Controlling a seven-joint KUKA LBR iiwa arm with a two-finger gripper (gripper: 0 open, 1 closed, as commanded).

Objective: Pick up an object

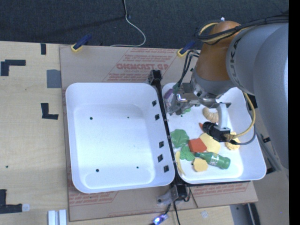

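On the cardboard sheet (136,67) under both bins: red printed lettering, readable roughly as "CHEMCAST GP", with smaller lines beneath too fine to read.

In the right bin (248,171), toward its front: green leafy piece (178,137), red block (197,145) touching a yellow piece (212,143), green bottle (218,161) lying flat, small yellow lump (200,166) just beside it. Farther back, a pale curved piece (210,112), partly covered by the arm.

Gripper (179,103) low over the back left part of that bin, close to the divider. Open or closed: cannot tell, tip lost against clutter and shadow.

Left bin (112,130): white, a few dark dots on its floor. Blue clamps (80,42) at the cardboard's back edge. Black cable (133,22) across the dark cloth behind. Black tape marks (14,67) on the wooden bench at left.

Grey arm bulk cut off at the right, hiding the right bin's back right corner.
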